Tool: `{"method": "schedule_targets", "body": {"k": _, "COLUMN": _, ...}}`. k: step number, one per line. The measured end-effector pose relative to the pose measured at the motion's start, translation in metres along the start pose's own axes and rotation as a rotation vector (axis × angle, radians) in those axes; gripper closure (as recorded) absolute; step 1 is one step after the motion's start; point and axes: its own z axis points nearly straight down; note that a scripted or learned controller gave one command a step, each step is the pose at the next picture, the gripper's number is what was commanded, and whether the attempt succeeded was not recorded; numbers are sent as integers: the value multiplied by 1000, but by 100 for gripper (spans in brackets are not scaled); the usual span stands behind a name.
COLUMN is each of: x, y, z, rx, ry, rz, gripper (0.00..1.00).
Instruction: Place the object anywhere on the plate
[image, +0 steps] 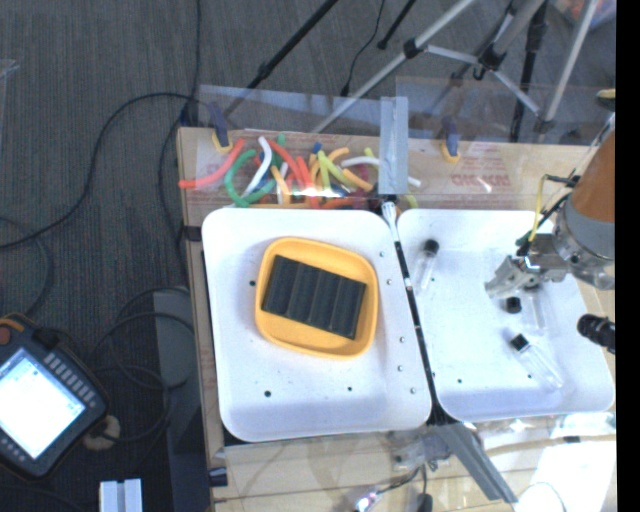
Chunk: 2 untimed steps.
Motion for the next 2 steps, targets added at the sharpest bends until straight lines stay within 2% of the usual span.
{"method": "schedule_targets", "body": {"k": 1, "x": 73, "y": -28, "z": 26, "rx": 1, "ry": 5, "rz": -23, "gripper": 100}}
{"method": "schedule_targets", "body": {"k": 2, "x": 141, "y": -67, "z": -15, "rx": 1, "ry": 5, "rz": -43, "gripper": 100}}
